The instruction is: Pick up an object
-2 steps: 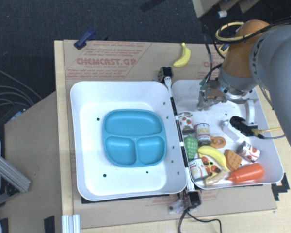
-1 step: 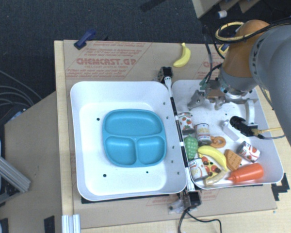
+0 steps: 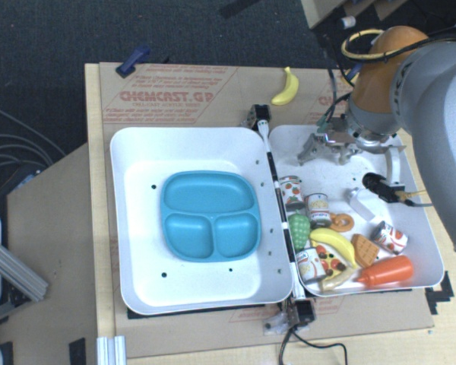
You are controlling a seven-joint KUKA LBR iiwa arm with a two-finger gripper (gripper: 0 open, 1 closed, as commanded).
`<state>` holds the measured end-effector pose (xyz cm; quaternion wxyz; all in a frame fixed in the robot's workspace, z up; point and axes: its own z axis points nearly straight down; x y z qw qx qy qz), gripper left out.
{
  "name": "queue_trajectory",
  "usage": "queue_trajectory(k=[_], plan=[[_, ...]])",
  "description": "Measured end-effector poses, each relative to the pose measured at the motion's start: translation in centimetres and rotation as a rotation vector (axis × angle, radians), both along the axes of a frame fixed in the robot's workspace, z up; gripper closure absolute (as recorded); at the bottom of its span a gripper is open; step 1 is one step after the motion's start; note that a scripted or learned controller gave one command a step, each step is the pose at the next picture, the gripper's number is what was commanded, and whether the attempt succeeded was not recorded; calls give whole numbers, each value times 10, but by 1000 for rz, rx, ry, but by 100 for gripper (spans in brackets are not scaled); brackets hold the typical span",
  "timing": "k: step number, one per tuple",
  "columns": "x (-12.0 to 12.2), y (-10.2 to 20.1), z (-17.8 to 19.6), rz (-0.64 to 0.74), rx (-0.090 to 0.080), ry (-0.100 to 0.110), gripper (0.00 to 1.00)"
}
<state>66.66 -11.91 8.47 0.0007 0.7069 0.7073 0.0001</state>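
Two white bins sit side by side on the bench (image 3: 175,90). Left bin (image 3: 129,166) holds a blue divided tray (image 3: 210,214). Right bin (image 3: 425,242) holds small items crowded at its near end: cans (image 3: 317,208), a banana (image 3: 334,243), a carrot (image 3: 385,272). Tool (image 3: 328,146) hangs over that bin's far end, apparently touching nothing; whether its fingers are spread cannot be told. Another banana (image 3: 286,88) lies outside the bins.
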Motion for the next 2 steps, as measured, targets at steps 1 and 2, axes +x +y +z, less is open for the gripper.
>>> queue_trajectory(k=[1, 2], plan=[[1, 1, 11, 2, -2, -2, 100], [1, 1, 10, 2, -2, -1, 0]])
